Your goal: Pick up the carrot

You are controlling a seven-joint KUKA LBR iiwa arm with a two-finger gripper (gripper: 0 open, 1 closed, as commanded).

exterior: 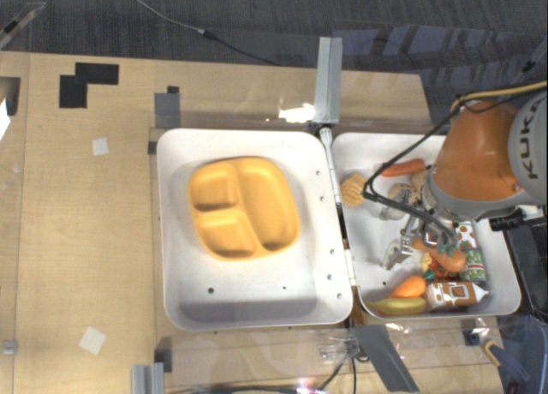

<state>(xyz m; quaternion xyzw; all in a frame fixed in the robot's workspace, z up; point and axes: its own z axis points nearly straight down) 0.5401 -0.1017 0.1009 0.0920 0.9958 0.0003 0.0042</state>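
Camera view: partial lettering "KU" readable on arm's grey casing; printing on small carton (456, 295) too blurred to read. Carrot (409, 286) in right bin (368, 212), near front wall, long axis slanting, beside banana (401, 305). Claw (402, 251) just above carrot; spread impossible to tell.

Bright, even overhead light; soft low-res pic.
Glare spot on the metal divider post (328, 84) at the bins' far edge, small hot spot at bottom edge. Left bin (175, 212) near blown out, soft shadow w/ in its near wall. Arm (479, 157) & small items in right bin (364, 229) slightly blurred; dark floor up top is grainy.
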